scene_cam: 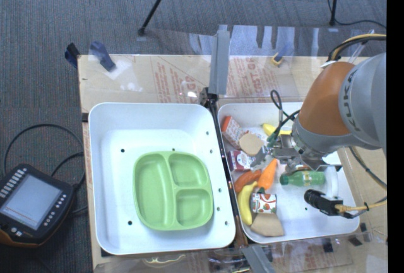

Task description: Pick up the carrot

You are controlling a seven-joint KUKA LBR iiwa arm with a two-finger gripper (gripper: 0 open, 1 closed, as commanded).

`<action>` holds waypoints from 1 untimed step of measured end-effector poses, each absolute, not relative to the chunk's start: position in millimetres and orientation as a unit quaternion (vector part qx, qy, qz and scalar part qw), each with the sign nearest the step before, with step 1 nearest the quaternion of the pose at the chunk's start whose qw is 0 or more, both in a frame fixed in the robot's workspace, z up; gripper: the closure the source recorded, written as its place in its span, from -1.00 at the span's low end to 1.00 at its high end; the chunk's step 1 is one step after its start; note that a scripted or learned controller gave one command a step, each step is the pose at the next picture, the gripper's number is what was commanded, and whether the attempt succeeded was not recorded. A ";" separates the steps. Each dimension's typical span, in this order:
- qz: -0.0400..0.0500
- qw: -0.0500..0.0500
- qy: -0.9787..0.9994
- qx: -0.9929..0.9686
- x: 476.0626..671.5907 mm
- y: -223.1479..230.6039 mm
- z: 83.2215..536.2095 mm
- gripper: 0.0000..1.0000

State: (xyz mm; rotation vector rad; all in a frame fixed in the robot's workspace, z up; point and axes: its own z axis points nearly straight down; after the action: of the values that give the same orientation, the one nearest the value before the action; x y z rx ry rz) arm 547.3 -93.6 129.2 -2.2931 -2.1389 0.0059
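The carrot (268, 174) is orange and lies at a slant in the middle of the right bin (346, 222), its thick end pointing up toward the gripper. My gripper (283, 157) hangs just above and right of that thick end, below the orange wrist band. The view does not show whether it touches the carrot. A green bottle (304, 178) lies just right of the carrot, under the gripper.
Around the carrot lie a banana (245, 203), a small can (265, 203), a red-orange piece (245, 179), a bread slice (269, 226), a round tan piece (250, 144) and a red packet (231, 130). The left bin (107, 139) holds a green divided plate (172, 190).
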 end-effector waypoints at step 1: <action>-0.001 0.001 -0.699 -0.715 561.1 -120.0 98.3 -1.00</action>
State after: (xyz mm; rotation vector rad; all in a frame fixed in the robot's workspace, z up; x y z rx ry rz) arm 561.1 -120.0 98.3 -2.2447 -2.1963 -0.0024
